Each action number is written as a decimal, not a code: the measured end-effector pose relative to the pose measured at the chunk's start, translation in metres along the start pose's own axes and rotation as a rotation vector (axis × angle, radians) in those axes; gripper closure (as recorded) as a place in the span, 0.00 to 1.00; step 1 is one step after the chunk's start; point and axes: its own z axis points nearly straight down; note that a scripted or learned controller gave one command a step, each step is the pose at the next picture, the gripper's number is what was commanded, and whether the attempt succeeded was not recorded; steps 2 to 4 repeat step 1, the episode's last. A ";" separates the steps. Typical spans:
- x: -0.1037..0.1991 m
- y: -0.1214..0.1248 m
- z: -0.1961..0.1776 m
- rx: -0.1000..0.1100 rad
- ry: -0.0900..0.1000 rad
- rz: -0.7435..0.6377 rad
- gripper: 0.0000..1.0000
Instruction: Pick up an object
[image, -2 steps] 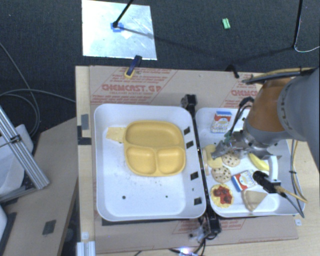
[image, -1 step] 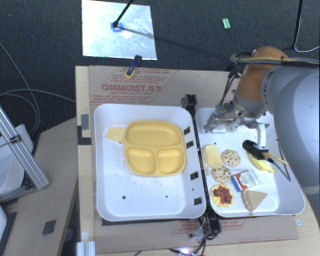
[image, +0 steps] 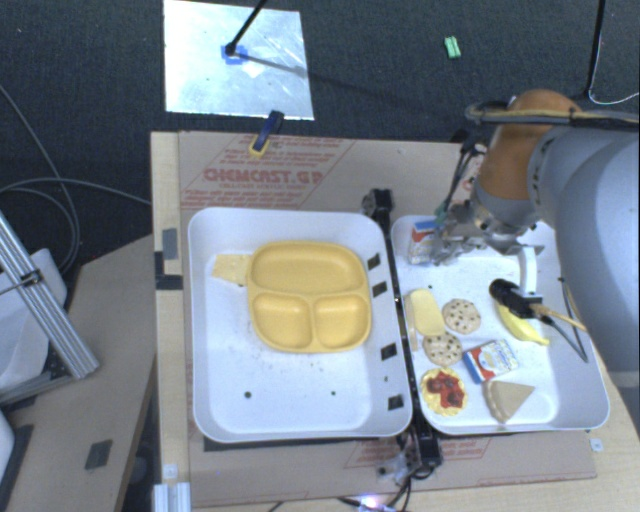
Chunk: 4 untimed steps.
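My gripper (image: 452, 243) hangs low over the back left corner of the right bin (image: 590, 385). Just to its left lies a small red, white and blue carton (image: 424, 238), close to the gripper or touching it; which, I cannot tell. Nearer the front of this bin lie a pale yellow slab (image: 427, 312), two chip cookies (image: 461, 316) (image: 441, 348), a small pizza piece (image: 445, 391), a second little carton (image: 490, 358), a tan wedge (image: 508, 399) and a yellow banana-like piece (image: 522, 326).
The left bin (image: 215, 400) holds a yellow divided plate (image: 305, 295) with a pale yellow slice (image: 230, 268) at its left. The arm's bulk covers the right bin's back right part. A divider with black clips (image: 392, 300) runs between the bins.
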 end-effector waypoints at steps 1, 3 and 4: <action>-0.004 -0.002 0.001 0.006 -0.005 0.000 0.00; -0.004 -0.002 0.001 0.006 -0.005 0.000 0.00; -0.004 -0.002 0.001 0.006 -0.005 0.000 0.00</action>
